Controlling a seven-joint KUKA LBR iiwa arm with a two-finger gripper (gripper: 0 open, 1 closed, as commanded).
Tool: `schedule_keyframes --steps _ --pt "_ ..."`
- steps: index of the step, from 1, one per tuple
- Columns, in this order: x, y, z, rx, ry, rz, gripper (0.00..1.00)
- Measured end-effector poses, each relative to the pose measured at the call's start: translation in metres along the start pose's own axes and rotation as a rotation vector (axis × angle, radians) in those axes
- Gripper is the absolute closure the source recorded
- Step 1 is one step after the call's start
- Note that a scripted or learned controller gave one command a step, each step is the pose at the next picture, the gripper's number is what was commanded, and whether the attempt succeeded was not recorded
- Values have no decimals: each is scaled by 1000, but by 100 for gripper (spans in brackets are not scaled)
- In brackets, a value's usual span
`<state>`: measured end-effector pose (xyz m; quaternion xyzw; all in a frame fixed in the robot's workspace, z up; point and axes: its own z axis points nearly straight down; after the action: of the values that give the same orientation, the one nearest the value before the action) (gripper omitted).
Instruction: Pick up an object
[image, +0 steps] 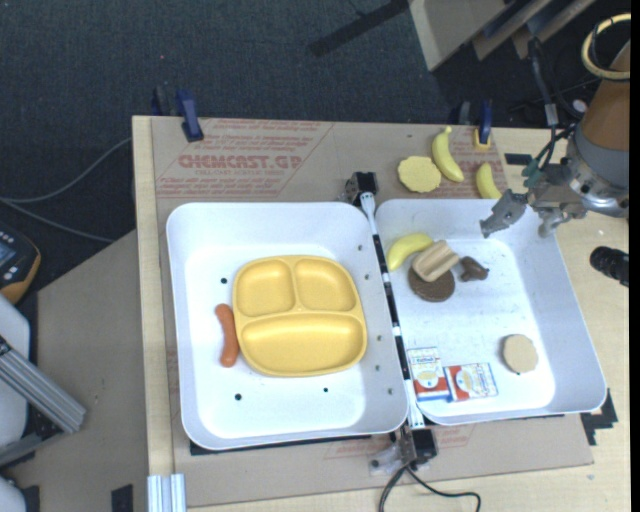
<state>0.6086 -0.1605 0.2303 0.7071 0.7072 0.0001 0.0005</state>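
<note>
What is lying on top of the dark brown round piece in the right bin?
A tan wedge-shaped piece rests on the dark brown round piece, covering its upper part. A yellow banana lies just beside them. What the wedge hides cannot be seen.

A single fixed camera hangs above the table (250, 160) and looks down on it at a slight slant. It sits far enough back to take in both white bins, the left bin (190, 300) and the right bin (560, 330), along with the dark floor (90, 70) beyond the table's far edge. The arm (600, 150) enters from the upper right of the frame.
</note>
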Motion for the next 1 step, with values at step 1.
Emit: schedule_keyframes --steps 1 --pt "13 -3 97 11 4 -1 0"
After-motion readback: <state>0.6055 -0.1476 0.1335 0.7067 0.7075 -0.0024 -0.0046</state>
